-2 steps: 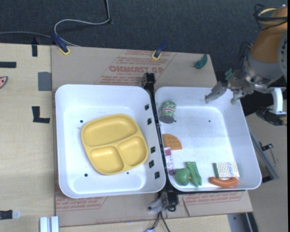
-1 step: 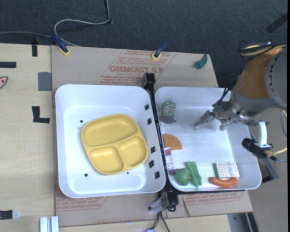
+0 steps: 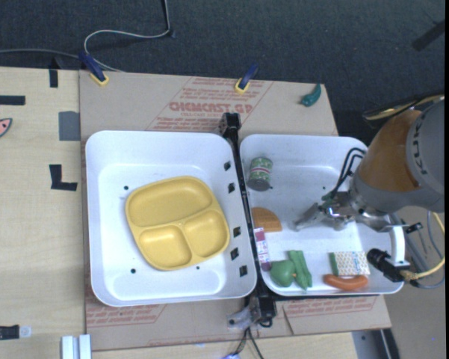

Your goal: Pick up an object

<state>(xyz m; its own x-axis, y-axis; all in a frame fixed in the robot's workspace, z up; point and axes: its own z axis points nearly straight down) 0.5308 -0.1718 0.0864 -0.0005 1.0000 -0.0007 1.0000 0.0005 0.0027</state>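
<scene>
The gripper [image 3: 302,221] hung over the middle of the right bin [image 3: 314,149]; whether its fingers were apart could not be told. The nearest object, an orange wedge [image 3: 267,218], lay against that bin's left wall. It looked light, smooth and possibly slippery; gripping across its narrow sides seemed best.

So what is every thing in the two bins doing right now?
Yellow tray: flat in the left bin.
Can: lying in the right bin, far corner.
Orange piece: by the divider.
Green pepper: lying near the front wall.
Red sausage: lying at the front.
Small packet: just behind the sausage.
Pincer: low over the right bin floor, holding nothing.
</scene>
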